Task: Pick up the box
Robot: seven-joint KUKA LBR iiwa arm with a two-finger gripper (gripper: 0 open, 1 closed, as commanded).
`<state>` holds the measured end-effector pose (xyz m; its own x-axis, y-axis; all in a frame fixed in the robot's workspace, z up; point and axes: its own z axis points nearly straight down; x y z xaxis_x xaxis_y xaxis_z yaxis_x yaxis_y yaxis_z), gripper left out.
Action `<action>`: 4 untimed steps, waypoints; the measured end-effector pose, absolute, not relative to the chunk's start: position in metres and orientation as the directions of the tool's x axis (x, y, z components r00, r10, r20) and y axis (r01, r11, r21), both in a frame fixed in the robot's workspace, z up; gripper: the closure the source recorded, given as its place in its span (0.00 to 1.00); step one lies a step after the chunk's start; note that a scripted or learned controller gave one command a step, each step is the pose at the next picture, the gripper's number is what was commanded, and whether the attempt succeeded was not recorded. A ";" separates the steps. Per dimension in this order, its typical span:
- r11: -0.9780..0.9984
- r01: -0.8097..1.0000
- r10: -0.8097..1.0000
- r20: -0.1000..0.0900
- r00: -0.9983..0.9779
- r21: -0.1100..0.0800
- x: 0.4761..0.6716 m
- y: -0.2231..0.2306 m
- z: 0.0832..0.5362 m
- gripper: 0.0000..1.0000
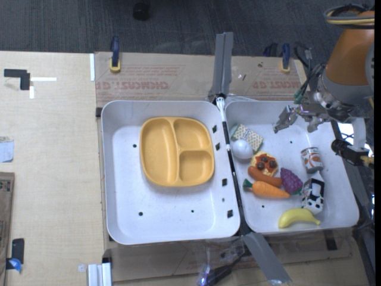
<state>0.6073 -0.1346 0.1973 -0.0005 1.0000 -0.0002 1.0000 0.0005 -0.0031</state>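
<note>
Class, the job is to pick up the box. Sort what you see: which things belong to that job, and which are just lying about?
Belong to the job:
black-and-white box
gripper

Just lying about:
yellow plate
banana
carrot
can
white ball

The pale wood-grain table (pixel 47 159) looks matt and smooth. Both shallow white plastic bins (pixel 119 219) have a soft sheen. The yellow three-part plastic plate (pixel 177 151) looks smooth and slightly glossy. The yellow toy banana (pixel 297 218), orange toy carrot (pixel 266 189) and small silver ball (pixel 241 149) shine like plastic. The black-and-white cow-patterned box (pixel 313 195) looks like printed card. Brown cardboard (pixel 161 79) behind the bins is matt.
</note>
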 end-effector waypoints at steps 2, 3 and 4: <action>0.194 0.981 0.981 0.000 -0.194 -0.001 0.565 -0.154 0.108 0.00; 0.325 0.946 0.946 0.001 -0.325 -0.001 0.521 -0.105 0.145 0.00; 0.109 0.994 0.994 -0.001 -0.109 -0.002 0.618 -0.102 0.116 0.00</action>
<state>0.6178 -0.1015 0.1160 -0.1092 0.9940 -0.0011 0.9940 0.1092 -0.0017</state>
